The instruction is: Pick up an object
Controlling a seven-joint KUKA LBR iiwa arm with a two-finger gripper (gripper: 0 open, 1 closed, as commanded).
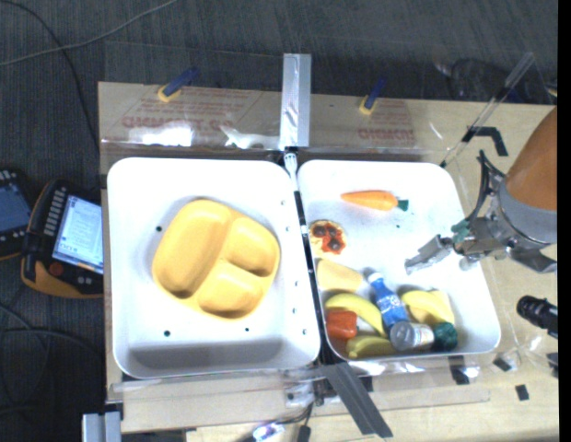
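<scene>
My gripper (431, 254) hangs over the right bin (451, 184), near its right side, on the grey arm with the orange band (539, 168). It points left toward the bin's middle, and I see nothing in it. Just below and left of it lie a blue-and-white bottle (389, 307), two bananas (357, 313) and a yellow wedge (426, 304) with a green piece (445, 336). An orange carrot (370, 199) lies at the far side of this bin. A small round pizza-like toy (328, 235) rests near the divider.
The left bin (138, 187) holds one large yellow lumpy object (215, 256). A red piece (341, 322) sits at the right bin's front left. A metal post (296, 99) stands behind the bins. A handheld pendant (64, 242) lies off the bench at left.
</scene>
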